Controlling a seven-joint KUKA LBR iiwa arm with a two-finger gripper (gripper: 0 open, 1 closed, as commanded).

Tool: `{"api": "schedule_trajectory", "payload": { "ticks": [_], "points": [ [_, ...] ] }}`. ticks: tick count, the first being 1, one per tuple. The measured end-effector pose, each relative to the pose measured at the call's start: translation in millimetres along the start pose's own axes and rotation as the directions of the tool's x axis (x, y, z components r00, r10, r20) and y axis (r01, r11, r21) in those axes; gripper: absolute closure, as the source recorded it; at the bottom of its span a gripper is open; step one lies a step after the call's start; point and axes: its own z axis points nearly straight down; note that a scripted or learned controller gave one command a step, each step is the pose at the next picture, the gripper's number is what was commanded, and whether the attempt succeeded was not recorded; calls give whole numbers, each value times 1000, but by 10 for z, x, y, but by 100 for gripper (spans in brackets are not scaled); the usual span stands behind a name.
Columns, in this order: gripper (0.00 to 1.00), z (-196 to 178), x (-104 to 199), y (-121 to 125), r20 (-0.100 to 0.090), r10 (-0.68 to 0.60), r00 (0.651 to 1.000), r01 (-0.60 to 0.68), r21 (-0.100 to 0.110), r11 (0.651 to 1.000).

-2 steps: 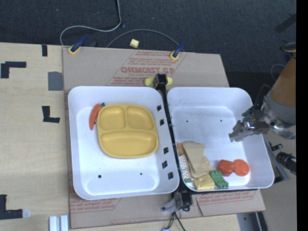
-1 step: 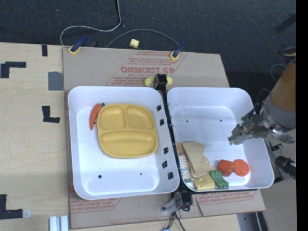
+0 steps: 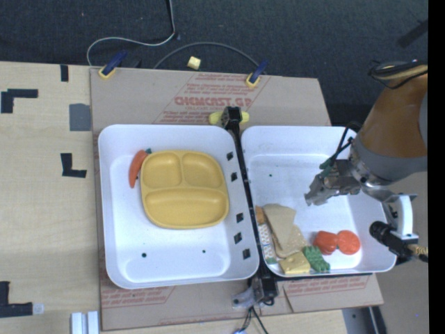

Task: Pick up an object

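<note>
Grey metal and an orange band mark the arm reaching in from the right, and its gripper point(image 3: 321, 192) hangs over the bare middle of the right bin point(image 3: 292, 139), with nothing seen between its tips; the view is too coarse to tell how they stand, so that point is left open. By the look of it, the pick is not yet made: no object is lifted, and everything lies on the bin floor. What remains, as a judgement, is to choose a target, come down on it, grasp and raise it. The likely candidates cluster at the near edge of the right bin: a tan slice of toy bread point(image 3: 281, 228) lying flat, a small yellow block point(image 3: 295, 263) beside a green piece point(image 3: 318, 259), and two red-orange tomato-like rounds point(image 3: 338, 241) touching each other, just below the gripper. Across the divider, the left bin point(image 3: 115, 186) holds a yellow sectioned plate point(image 3: 185, 189) with an orange carrot point(image 3: 136, 168) resting against its left rim
</note>
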Motion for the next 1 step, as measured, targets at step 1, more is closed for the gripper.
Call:
{"api": "schedule_trajectory", "payload": {
  "ticks": [1],
  "points": [
    [100, 553, 377, 101, 0, 3, 1000, -3, 6, 1000]
  ]
}}
